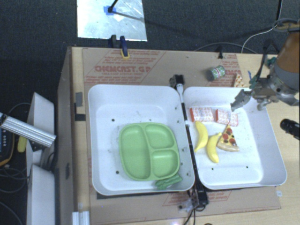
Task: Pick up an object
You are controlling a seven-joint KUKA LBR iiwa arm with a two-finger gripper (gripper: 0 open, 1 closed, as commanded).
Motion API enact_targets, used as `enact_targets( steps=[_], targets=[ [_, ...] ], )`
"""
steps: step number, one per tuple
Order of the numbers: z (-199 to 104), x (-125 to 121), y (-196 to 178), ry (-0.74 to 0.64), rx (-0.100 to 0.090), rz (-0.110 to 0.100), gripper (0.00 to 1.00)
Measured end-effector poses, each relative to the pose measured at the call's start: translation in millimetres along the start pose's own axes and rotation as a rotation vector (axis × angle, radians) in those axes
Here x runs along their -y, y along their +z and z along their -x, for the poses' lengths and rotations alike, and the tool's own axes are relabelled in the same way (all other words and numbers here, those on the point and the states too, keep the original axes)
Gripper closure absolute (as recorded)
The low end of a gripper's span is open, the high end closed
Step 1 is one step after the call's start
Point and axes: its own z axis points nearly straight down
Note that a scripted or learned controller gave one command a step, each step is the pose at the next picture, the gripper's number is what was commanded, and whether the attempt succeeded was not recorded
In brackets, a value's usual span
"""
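Observation:
The right bin [269, 139] holds two yellow bananas [201, 135] [213, 149], a toy pizza slice [228, 139] and two red-and-white packets [201, 113] [226, 117]. My gripper [248, 104] hangs over the bin's far right part, just up and to the right of the packets, touching none of them. Its two fingers stand apart with nothing between them, so it is open. In the left bin [101, 125] lies a green divided plate [149, 151], with a small green item [168, 181] at the plate's near edge.
On the bench behind the right bin sit a small green-grey can [216, 72] and a small patterned piece [238, 80]. A black divider [183, 125] runs between the bins. A blue-and-yellow clamp [123, 45] grips the bench's far edge. Cables trail at upper right.

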Motion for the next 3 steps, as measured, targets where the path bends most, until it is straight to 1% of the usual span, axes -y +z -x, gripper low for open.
enact_targets(
  steps=[1,2,3],
  targets=[
    [-30,7,93,-0.001,-0.001,-0.004,0.00],
    [-48,-17,157,0.000,-0.001,-0.002,0.00],
    [-56,5,177,0.002,0.000,-0.002,0.00]
  ],
)
